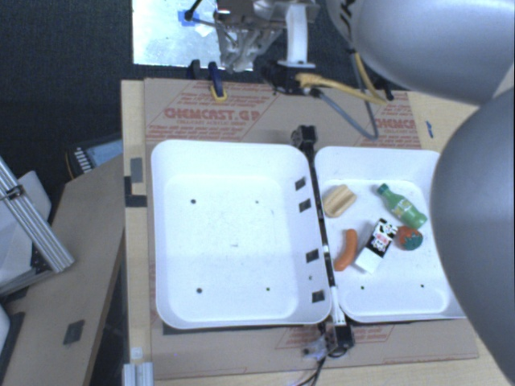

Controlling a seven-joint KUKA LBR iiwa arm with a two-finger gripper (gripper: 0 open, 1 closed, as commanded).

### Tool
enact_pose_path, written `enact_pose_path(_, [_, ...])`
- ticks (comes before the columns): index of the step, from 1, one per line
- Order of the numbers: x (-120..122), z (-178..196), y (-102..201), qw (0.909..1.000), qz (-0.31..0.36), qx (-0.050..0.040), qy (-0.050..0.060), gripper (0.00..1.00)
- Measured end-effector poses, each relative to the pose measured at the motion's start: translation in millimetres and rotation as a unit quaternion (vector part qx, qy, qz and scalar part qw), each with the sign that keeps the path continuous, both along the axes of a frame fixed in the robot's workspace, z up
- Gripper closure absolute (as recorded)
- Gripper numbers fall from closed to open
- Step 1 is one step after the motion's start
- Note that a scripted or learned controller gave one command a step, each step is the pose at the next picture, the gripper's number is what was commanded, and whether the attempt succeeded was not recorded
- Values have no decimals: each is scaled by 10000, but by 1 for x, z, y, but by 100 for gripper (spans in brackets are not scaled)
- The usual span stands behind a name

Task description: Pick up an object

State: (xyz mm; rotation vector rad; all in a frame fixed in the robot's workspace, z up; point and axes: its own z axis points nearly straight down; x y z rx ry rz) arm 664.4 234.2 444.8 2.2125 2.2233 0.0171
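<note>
The right bin (370, 158) holds several small items. A tan bread roll (338, 200) lies near its left wall. A green bottle (402, 207) lies toward the back right. An orange sausage (347, 249) sits beside a black and white carton (378, 245), and a red and green ball (409, 239) touches the carton's right side. My gripper (238, 55) hangs high at the top of the view, beyond the back edge of the left bin, far from all the items and with nothing seen in it.
The left bin (233, 232) sits beside the right one, joined by a black hinge strip (315, 215). Both rest on a cardboard sheet (209, 112). The grey arm (475, 135) covers the right bin's right side. Yellow and grey cables (346, 95) trail behind the bins.
</note>
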Motion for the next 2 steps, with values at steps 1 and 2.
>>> enact_pose_path(1, [3, -95, 0, 10000, -21, -32, 89, 100])
enact_pose_path(2, [4, -2, 1, 10000, 2, 0, 1, 100])
